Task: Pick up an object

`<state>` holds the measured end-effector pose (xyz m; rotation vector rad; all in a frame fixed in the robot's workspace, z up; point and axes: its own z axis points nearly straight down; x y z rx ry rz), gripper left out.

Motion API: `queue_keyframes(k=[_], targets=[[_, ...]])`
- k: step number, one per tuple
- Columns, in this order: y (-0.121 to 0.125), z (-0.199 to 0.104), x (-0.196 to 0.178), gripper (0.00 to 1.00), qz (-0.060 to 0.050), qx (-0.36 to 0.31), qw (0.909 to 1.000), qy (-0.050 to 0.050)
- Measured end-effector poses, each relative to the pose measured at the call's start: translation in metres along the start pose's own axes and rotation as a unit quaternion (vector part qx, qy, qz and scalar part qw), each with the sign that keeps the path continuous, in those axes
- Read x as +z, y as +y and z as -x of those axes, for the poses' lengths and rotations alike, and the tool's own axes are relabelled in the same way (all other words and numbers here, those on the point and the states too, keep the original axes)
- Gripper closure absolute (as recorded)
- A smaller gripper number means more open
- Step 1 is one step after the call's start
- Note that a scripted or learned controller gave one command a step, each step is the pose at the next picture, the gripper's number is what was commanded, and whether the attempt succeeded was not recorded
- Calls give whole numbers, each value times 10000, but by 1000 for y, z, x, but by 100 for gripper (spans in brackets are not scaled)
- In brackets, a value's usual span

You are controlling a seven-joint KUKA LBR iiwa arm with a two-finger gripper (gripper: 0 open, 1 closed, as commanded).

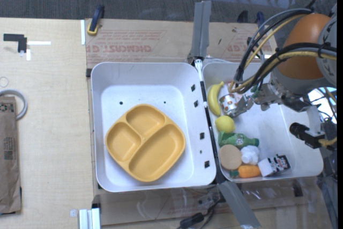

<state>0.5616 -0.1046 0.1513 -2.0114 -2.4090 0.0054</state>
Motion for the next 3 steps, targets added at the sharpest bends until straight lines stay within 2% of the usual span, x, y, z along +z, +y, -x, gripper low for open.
queue_keyframes(k=[1, 2, 3], targets=[[24, -3, 63, 0, -2, 1772, 9842, 1], [68, -56, -38, 0, -5, 2299, 9732, -12], [37, -2, 60, 0, -7, 1283, 9917, -2]])
